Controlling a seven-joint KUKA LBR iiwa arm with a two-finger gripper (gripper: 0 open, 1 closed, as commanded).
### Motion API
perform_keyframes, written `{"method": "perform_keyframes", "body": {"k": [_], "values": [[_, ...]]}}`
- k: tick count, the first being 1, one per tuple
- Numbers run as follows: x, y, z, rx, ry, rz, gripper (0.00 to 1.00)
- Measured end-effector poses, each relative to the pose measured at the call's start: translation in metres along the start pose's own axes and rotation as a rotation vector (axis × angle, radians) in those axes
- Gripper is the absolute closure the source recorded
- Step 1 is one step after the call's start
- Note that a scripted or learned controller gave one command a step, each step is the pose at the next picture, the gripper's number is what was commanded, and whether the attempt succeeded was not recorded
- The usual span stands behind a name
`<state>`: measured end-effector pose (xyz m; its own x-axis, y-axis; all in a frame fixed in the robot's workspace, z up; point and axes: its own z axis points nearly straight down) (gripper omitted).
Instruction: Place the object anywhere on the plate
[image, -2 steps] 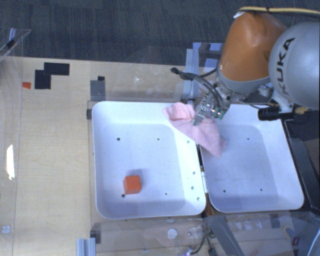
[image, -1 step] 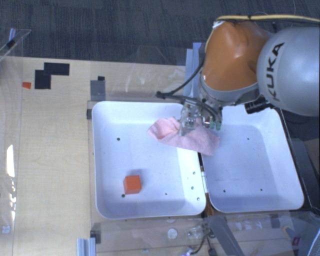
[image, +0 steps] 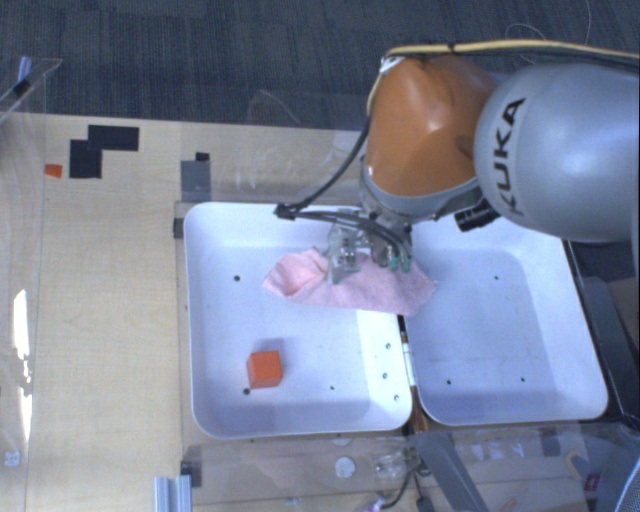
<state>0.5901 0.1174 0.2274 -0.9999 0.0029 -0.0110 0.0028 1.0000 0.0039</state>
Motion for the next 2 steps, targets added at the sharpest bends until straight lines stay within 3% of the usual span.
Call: {"method": "perform_keyframes", "body": {"k": [1,2], "values": [[0.0111,0.0511,-0.0004,-0.001,0.000,-0.005,1.00],[0.0110,0.0509,-0.0006,-0.001,-0.001,-0.004,0.00]]}}
